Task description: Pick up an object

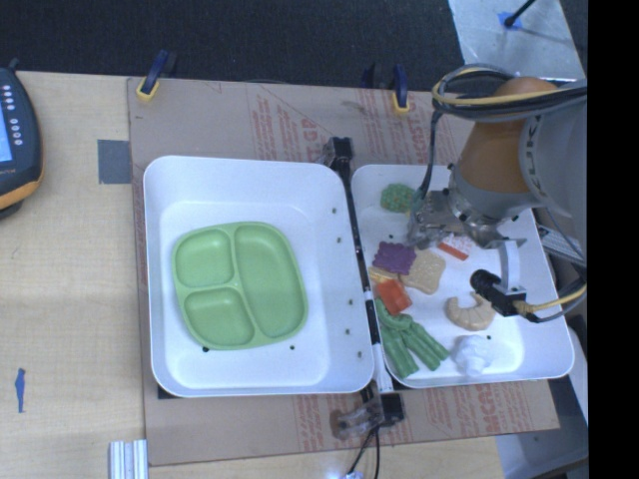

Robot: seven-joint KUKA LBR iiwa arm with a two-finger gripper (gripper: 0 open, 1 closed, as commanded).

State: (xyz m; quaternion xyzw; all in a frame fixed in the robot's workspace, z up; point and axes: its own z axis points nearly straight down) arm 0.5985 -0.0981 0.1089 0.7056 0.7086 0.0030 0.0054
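The arm reaches into the right bin [549,352] from the right, and my gripper [439,230] is down low among the play-food pieces near the bin's middle. Just below it lie a tan bread-like piece [427,272] and a purple piece [393,258]. A small orange-red stick [454,250] lies right beside the gripper. A green round piece [398,198] sits at the bin's far left corner. An orange-red piece [391,294], green bean pods [409,339], a tan curved piece [469,313] and a white crumpled piece [473,354] lie nearer the front.
The left bin [165,198] holds a green three-compartment plate [240,285]. A black clamp joins the bins at the back [340,152] and another at the front [384,407]. A handheld pendant [15,138] rests at the far left of the bench.
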